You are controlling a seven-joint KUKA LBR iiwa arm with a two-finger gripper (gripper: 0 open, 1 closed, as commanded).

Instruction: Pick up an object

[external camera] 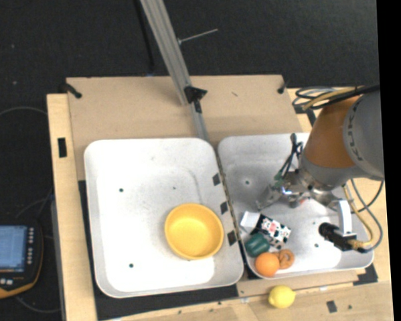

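Where the right bin [250, 150] dips, tool [291, 193], grip state unclear, above the orange [266, 264].

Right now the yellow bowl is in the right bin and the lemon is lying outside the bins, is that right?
Not quite. The camera view shows the yellow bowl in the left bin, not the right one. The lemon does lie outside the bins, on the bench.
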